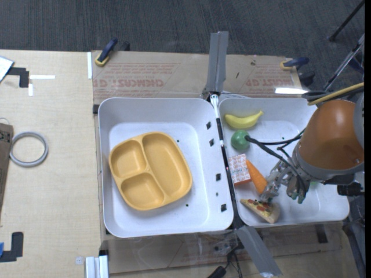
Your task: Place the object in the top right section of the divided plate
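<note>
The gripper point(271, 193) hung low in the right bin point(324, 213), just above the pizza slice point(261, 209) beside the carrot point(256, 176); its grip I cannot tell; the yellow divided plate point(151, 169) lay in the left bin point(116, 213)

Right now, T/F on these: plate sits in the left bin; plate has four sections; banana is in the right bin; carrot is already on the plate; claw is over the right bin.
1. The yellow divided plate sits in the left bin. True.
2. The plate has four sections. False: three.
3. The banana lies in the right bin. True.
4. The carrot is on the plate. False: it lies in the right bin, beside the pizza slice.
5. The claw is over the right bin. True.
</note>
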